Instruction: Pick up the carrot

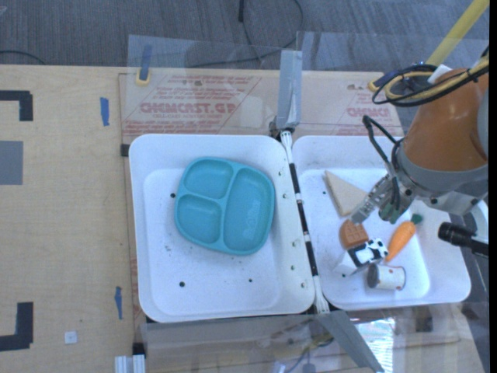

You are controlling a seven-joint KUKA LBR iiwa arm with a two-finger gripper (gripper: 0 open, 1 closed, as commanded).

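Two white bins on the bench: left bin and right bin, side by side, touching along the centre divider. One teal divided plate with three compartments in the left bin, sitting toward its far edge, roughly centred left to right. Five items in the right bin: one tan wedge near the far-left corner, one brown waffle-like piece by the left edge at mid depth, one black-and-white piece just nearside of it, one small white cup on its side near the near edge, and one carrot. Carrot count: one, orange with a small green stub at its far end, lying tilted in the middle of the right bin, tip pointing toward the near-left. One arm, coming in from the right, orange band over the bin's far-right corner. Gripper sits over the bin's middle, between the tan wedge and the carrot, angled down toward the left. Carrot lies just to the near-right of the gripper, close but nothing visible between the fingers. Finger spread: cannot tell, too small and blurred. Carrot is resting on the bin floor, just beside the black-and-white piece.
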